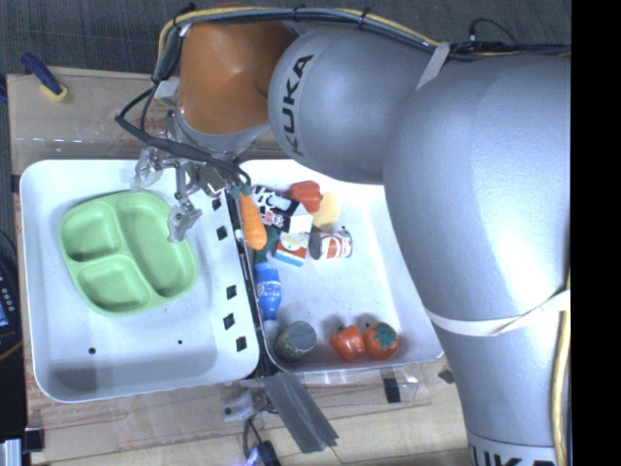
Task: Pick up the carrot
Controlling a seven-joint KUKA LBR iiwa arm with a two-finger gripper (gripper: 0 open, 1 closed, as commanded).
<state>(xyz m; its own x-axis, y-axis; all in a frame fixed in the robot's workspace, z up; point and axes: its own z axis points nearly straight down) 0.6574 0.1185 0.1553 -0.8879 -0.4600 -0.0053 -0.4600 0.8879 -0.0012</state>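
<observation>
Wooden bench (pixel 87 115), 2 bins: claw (pixel 180 202) gapes empty above green tray (pixel 126 250), carrot (pixel 252 223) beside.

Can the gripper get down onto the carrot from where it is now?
Probably yes. The gripper hangs over the green tray in the left bin; the carrot lies uncovered just across the divider, though toys crowd its right side.

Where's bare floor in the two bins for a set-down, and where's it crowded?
Free: left bin floor below the green divided plate, toward the near wall; right bin strip between the red-and-white can and tomatoes. Crowded: right bin's upper left around the carrot, and along the divider by the blue bottle.
</observation>
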